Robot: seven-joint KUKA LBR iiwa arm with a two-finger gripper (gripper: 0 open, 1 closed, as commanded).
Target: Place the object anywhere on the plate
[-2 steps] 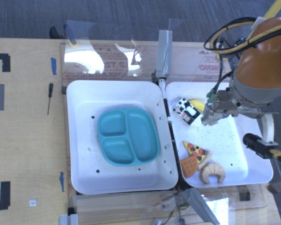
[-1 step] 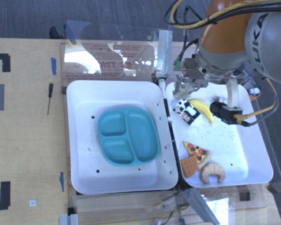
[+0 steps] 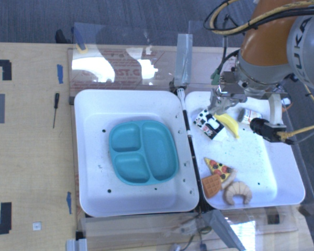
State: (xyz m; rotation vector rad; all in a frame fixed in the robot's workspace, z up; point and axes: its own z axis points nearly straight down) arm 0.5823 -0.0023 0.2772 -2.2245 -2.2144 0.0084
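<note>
Banana (image 3: 228, 124) in right bin, just below jaws (image 3: 221, 102); jaws' opening cannot tell; plate (image 3: 144, 151) left.

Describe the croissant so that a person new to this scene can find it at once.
Look at the right white bin and go to its near edge. The croissant lies there, beside the waffle and below the pizza slice. It alone is pale tan and curved like a crescent.
</note>
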